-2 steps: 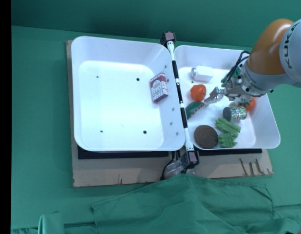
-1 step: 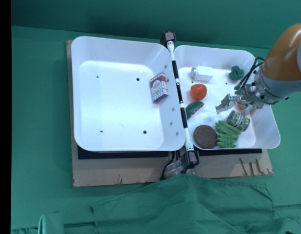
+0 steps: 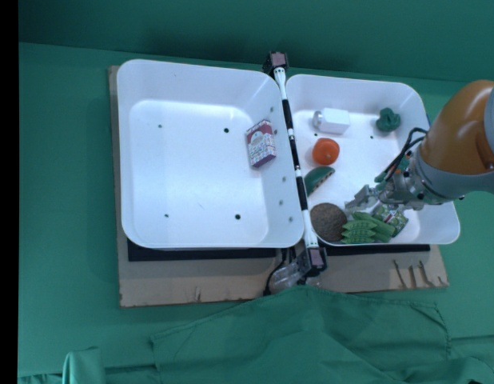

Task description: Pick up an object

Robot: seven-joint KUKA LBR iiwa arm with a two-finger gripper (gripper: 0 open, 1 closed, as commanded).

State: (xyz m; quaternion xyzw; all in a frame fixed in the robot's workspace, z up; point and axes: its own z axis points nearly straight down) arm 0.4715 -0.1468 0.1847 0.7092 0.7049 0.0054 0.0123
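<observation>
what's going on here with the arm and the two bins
A grey and orange robot arm reaches in from the right, its pincer low over the right bin, just above a green leafy item near the front edge. A brown round object, an orange ball, a white block and a dark green piece also lie there. The left bin has a small printed carton. Nothing is visibly lifted yet.
</observation>
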